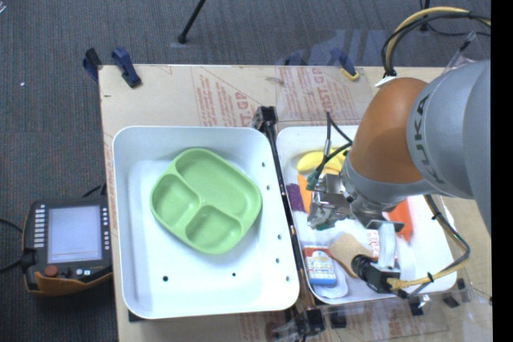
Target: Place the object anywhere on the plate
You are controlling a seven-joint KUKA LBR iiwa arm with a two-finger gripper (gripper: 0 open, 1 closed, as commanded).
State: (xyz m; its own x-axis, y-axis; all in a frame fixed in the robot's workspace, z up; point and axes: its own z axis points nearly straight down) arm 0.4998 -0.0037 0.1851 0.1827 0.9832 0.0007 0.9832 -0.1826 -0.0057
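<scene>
A green plate (206,200) with three compartments lies in the left bin (136,252), with nothing on it. My gripper (322,208) hangs low over the right bin (353,294), down among the loose items there. A yellow piece (314,162) shows just behind it, and a purple piece (295,197) lies to its left. The arm's orange band and grey wrist cover much of the right bin.
In the right bin a small white and blue carton with a red patch (321,268) lies at the front, a tan piece (347,251) beside it, and an orange item (403,222) further right. A pendant with a screen (70,240) sits on the floor at left.
</scene>
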